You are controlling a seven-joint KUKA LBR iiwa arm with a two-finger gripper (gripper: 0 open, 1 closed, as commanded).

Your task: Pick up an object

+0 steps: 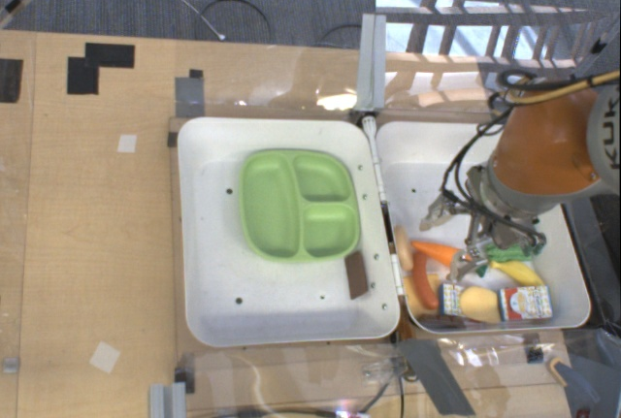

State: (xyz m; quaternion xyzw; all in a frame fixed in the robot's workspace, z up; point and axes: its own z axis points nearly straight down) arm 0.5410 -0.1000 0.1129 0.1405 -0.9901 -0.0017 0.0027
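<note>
My gripper (477, 256) hangs low over the front half of the right bin (417, 164), under the orange band of the arm (543, 149). It sits just above a cluster of toy foods: an orange carrot (434, 252) to its left, a yellow banana (514, 271) to its right, and a round yellow fruit (475, 302) in front of it. A small carton (526, 303) lies at the bin's front right. The wrist and cables hide how the gripper meets the pile. Nothing can be seen lifted.
The left bin (209, 241) holds a green divided plate (296, 205) and a brown block (356, 274) near its right wall. A metal post (370, 62) stands at the back between the bins. Bare wooden bench (87, 212) lies to the left.
</note>
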